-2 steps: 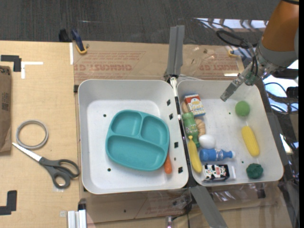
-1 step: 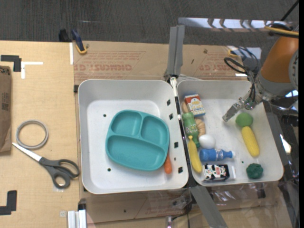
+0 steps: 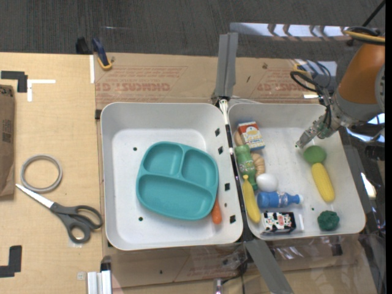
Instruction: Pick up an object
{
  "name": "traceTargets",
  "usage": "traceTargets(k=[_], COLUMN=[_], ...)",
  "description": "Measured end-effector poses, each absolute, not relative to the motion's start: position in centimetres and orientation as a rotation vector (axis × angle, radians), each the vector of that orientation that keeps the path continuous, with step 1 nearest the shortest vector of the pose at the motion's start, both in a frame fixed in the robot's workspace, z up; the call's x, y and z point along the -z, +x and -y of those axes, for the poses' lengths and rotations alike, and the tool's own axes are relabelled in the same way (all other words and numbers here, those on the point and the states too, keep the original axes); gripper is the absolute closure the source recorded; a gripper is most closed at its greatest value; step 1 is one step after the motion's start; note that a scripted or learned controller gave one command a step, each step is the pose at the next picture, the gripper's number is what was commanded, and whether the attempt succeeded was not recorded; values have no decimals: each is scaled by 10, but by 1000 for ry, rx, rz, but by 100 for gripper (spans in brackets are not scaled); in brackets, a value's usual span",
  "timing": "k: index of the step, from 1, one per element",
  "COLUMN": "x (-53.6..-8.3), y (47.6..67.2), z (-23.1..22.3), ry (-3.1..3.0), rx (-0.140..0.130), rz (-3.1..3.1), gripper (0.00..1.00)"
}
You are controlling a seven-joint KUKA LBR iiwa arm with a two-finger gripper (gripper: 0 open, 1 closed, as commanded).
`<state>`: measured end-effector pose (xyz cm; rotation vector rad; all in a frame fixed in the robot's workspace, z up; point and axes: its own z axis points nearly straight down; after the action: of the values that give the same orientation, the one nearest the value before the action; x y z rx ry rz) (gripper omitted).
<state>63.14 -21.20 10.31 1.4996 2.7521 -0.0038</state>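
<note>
My gripper [image 3: 308, 139] hangs over the back right of the right bin [image 3: 288, 158], open with nothing between its fingers. Just in front of it lies a toy corn cob [image 3: 322, 177] with a green end [image 3: 315, 155]. Along the bin's left side are a small orange-and-white carton [image 3: 250, 135], a green bottle [image 3: 245, 158], a white egg [image 3: 267, 181], a yellow banana [image 3: 249, 202] and a blue bottle [image 3: 275, 199]. A black-and-white carton [image 3: 282, 222] and a green lump [image 3: 328, 220] sit at the front.
The left bin [image 3: 119, 164] holds a teal divided plate [image 3: 177, 180] and a small carrot [image 3: 216, 214] by its right wall. Left of the bins, scissors [image 3: 67, 214] and a tape roll [image 3: 41, 172] lie on the bench.
</note>
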Motion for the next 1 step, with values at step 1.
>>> traceTargets(k=[1], x=[-256], y=[629], z=[165], ry=[1733], rx=[1], rz=[-2616], gripper=[100])
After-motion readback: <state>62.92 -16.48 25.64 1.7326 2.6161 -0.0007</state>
